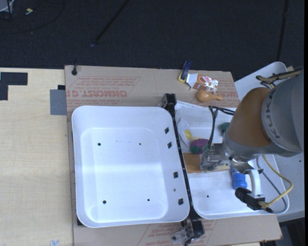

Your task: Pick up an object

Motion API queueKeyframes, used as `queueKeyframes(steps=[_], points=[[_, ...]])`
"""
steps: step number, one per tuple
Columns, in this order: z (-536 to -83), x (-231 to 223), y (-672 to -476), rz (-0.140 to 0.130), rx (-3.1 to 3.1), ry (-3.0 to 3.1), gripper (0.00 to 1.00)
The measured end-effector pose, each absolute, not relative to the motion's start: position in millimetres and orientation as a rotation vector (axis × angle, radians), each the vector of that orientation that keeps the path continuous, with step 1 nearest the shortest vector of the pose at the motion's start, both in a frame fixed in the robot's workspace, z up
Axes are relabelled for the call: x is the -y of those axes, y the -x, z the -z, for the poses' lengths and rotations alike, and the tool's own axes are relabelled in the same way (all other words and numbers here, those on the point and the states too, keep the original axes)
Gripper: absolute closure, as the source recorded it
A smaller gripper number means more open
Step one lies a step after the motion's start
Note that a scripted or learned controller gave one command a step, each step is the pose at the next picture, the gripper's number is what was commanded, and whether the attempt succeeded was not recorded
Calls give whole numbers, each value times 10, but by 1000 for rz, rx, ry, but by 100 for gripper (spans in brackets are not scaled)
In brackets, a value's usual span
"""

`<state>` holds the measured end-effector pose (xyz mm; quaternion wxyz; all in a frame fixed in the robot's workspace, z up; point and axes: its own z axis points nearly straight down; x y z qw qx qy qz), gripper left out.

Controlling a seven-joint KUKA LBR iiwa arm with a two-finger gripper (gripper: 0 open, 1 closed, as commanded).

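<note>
The gripper (211,160) sits low in the right bin (215,209), right of centre frame; whether it grips anything cannot be told. Just left lie a purple-green object (197,146) (partly hidden) and a tan block (191,163).

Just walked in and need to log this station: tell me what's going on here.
A grey KUKA arm with an orange band reaches in from the right over the right bin, trying to pick up an object. Its gripper sits low among small items near the bin's left wall: a purple-and-green thing, a yellow piece and a tan block. A blue object lies nearby. Nothing is visibly held. The left bin is untouched.
</note>
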<state>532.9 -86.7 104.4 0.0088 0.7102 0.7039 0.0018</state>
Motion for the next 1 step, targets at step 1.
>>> queueKeyframes(steps=[1], points=[[-1127, 872, -5315, -2, -2196, -2228, 100]])
